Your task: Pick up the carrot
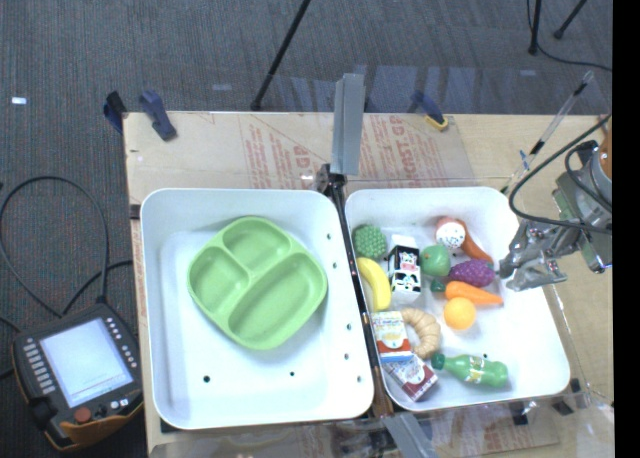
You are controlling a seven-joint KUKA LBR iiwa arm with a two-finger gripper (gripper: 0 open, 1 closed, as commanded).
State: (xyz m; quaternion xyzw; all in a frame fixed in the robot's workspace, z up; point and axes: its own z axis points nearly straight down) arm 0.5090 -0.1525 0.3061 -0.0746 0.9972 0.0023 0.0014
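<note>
Two white bins sit side by side: in the left bin (160,246) we see a green divided plate (258,280), and the right bin (545,346) holds a banana (376,282), a croissant (424,330), a green bottle (473,370), purple grapes (472,272) and an orange ball (459,314). We find the carrot (474,294) lying flat between the grapes and the orange ball, tip toward the right wall. At that wall the gripper (527,268) hangs near the carrot without touching it, and we cannot tell how the claw is set.
</note>
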